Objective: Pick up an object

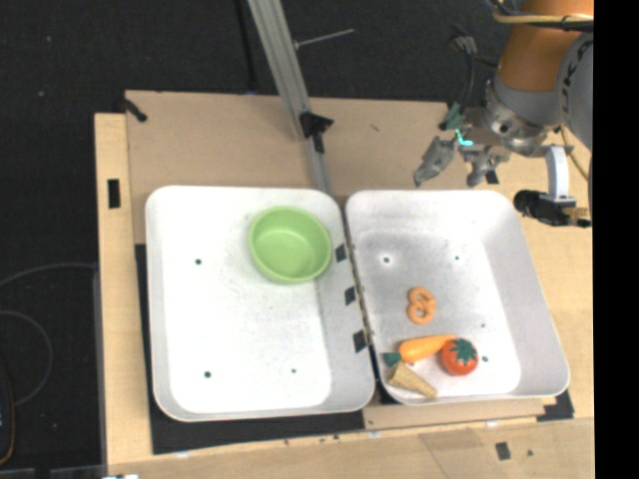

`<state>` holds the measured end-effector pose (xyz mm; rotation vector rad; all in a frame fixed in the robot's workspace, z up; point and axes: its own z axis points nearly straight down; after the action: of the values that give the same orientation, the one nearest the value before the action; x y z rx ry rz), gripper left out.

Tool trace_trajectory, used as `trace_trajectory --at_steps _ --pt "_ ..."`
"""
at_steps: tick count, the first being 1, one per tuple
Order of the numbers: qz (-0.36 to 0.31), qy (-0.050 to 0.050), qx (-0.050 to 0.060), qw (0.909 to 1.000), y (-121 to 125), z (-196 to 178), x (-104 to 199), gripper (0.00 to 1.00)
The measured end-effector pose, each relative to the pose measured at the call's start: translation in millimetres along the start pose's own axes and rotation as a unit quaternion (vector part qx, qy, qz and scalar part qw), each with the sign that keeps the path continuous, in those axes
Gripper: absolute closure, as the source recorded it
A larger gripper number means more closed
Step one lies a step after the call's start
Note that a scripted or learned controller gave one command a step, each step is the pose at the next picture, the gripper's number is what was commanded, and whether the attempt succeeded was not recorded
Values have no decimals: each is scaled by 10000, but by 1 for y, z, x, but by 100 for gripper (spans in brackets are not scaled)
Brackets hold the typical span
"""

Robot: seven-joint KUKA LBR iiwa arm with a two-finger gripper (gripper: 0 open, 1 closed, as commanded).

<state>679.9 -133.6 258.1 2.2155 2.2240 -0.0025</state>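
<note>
Hanging above: the hand (457,168) is over the far edge of the right bin (499,218), near its back rim, with nothing between its fingers.
Hand state: two fingers spread apart, one on the left (431,165) and one on the right (486,173); the gap is wide.
Arm: the grey arm with an orange band (539,38) comes in from the upper right.
Right bin, near corner: an orange pretzel-shaped toy (421,305), an orange carrot (425,347), a red tomato (459,357) and a beige wedge piece (412,381). The carrot lies just beside the tomato; the wedge is in front of the carrot. All are well apart from the hand.
Left bin (180,367): a green bowl (290,245) stands upright in the far right part.
Desk (210,138): brown board under both bins; a grey metal pole (283,58) rises at the back.
Writing: no readable label or brand on any thing.
</note>
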Motion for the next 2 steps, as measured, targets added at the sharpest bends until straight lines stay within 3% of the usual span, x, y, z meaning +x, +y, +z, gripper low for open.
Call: trace_trajectory --at_steps 2 --pt "23 -4 22 10000 6 103 -12 0"
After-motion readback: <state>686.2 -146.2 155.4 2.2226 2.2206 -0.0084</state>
